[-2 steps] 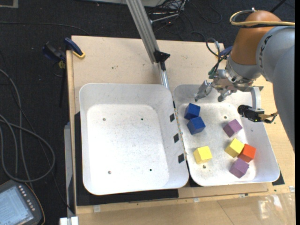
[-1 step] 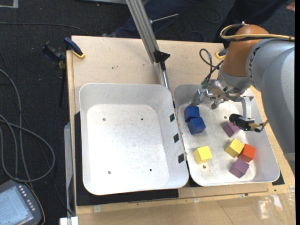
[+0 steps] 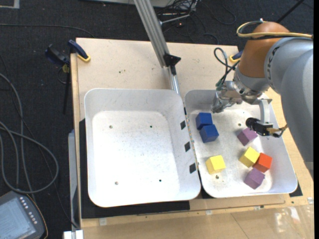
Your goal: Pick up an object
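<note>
The right bin (image 3: 279, 180) holds several small blocks. Two blue blocks (image 3: 206, 126) touch near its left wall, and a yellow block (image 3: 216, 164) lies below them. On the right sit a purple block (image 3: 245, 136), a yellow block (image 3: 249, 157), an orange block (image 3: 264, 162) and another purple block (image 3: 254, 178). My gripper (image 3: 220, 105) hangs over the bin's upper part, just above and to the right of the blue blocks. Nothing shows between its fingers.
The left bin (image 3: 94, 133) lies beside the right one. A slanted metal pole (image 3: 152, 26) crosses the back of the bench. A blue and yellow clamp (image 3: 70, 54) sits at the bench's far left corner. Cables hang by the wrist.
</note>
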Robot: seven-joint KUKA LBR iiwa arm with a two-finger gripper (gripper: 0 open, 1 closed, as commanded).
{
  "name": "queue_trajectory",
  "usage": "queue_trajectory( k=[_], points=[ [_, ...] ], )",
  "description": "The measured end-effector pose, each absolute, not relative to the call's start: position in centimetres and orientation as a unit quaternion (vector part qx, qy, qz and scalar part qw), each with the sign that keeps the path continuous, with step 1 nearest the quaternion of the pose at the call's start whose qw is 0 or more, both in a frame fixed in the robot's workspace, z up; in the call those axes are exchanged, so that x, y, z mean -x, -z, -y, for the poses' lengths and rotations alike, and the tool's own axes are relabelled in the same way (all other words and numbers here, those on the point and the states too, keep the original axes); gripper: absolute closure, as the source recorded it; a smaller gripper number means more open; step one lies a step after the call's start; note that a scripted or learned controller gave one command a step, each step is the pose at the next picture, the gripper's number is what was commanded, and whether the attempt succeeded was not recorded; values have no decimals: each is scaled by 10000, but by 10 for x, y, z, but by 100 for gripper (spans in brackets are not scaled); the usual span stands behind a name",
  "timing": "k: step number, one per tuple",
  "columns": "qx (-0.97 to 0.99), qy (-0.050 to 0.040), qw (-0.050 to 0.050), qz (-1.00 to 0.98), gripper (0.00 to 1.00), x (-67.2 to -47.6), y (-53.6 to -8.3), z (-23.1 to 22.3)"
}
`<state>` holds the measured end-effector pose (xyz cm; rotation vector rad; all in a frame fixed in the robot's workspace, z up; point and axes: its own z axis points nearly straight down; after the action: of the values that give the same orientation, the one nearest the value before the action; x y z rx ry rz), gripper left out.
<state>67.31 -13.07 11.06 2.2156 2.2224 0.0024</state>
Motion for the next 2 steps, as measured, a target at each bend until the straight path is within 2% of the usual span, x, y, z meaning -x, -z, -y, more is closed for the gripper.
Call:
queue_trajectory(
  k=[1, 2],
  points=[
    [-7063, -22, 30, -7079, 100, -667, -168, 125],
    [-7061, -21, 38, -7081, 100, -675, -219, 132]
  ],
)
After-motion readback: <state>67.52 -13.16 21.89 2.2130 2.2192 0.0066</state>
